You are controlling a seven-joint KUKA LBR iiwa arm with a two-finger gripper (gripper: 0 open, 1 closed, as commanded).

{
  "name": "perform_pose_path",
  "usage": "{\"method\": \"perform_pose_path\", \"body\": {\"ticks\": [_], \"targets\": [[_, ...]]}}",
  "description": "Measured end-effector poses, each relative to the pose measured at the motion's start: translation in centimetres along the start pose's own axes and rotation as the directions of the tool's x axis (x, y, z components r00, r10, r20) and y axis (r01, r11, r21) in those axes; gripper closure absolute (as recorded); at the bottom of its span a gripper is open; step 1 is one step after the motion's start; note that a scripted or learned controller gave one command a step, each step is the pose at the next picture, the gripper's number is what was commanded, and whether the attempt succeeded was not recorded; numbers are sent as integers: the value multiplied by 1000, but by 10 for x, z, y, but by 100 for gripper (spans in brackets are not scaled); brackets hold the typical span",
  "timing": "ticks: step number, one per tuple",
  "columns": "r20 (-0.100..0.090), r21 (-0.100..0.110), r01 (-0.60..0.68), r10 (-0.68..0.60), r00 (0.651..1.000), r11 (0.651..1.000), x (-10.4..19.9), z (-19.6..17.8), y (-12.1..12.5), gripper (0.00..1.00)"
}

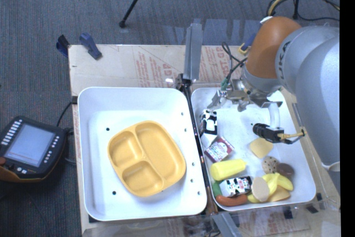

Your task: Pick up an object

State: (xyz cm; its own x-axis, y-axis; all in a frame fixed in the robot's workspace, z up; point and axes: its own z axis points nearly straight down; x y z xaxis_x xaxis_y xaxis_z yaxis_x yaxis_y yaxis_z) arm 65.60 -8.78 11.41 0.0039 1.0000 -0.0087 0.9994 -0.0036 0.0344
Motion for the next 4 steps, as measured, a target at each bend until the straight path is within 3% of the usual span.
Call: {"method": "perform_pose_path", "body": {"ticks": [3, 4], "targets": [[-6, 1, 116, -116, 993, 993, 6, 11, -1, 0], [-8, -2, 149, -149, 989, 989, 7, 10, -25, 0]]}}
